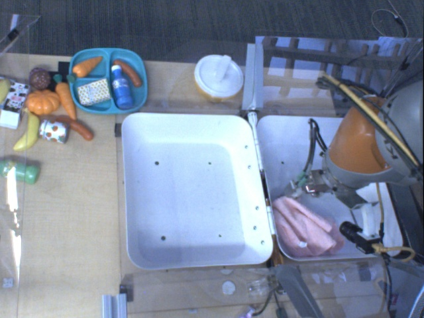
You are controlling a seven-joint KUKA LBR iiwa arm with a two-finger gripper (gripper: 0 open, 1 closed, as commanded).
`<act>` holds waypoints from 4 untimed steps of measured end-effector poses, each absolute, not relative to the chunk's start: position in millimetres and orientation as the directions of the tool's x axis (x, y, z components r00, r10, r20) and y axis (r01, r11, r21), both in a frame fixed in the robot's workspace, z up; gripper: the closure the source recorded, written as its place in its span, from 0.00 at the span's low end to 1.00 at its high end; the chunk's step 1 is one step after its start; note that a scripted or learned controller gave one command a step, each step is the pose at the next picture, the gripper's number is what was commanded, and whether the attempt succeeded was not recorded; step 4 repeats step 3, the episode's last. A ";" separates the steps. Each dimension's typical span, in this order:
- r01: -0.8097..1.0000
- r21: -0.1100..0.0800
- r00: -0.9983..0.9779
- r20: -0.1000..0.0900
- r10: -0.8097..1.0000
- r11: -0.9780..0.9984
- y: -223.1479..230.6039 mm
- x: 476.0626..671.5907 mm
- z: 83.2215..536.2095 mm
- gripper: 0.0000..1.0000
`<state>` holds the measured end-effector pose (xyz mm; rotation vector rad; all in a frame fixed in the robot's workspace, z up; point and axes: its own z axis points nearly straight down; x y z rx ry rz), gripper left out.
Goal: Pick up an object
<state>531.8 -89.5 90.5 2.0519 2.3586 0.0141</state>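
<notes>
**Gripper low in the right bin, next to a pink bundle**

The gripper [310, 185] sits low inside the right bin [285, 128], near the middle of its floor. From this angle it is not possible to tell how far open it is, and nothing can be seen in its hold. The pink bundle [301, 225], soft-looking and folded, lies just beside the gripper, toward the bottom of the view and slightly left, against the bin's near-left corner. Whether the two touch cannot be told.

Left of the gripper, across the shared rim, is the left bin [192, 177], showing a white floor with a few small dark dots.

Well away from the gripper, up and far left, a blue divided plate [136, 65] rests on the bench. It holds a toy carrot [87, 65], a blue bottle [121, 87], a checkered block [93, 92] and a reddish sausage [132, 75]. Farther left lie a toy pumpkin [43, 102], a banana [26, 132], a small can [53, 131] and a green object [23, 171]. A white lidded cup [219, 76] stands up and left of the gripper, beyond the bins' far rims.

A clear frame [318, 58] rises behind the right bin, above the gripper in the view. The arm's orange band [358, 144] and grey body crowd the bin's right half.
</notes>
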 end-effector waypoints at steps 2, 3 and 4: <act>0.998 0.003 -0.063 -0.001 0.998 0.063 -131.3 546.7 135.7 0.00; 0.959 0.015 -0.284 -0.007 0.959 0.284 -109.5 527.0 90.9 0.00; 0.959 0.015 -0.284 -0.007 0.959 0.284 -109.5 527.0 90.9 0.00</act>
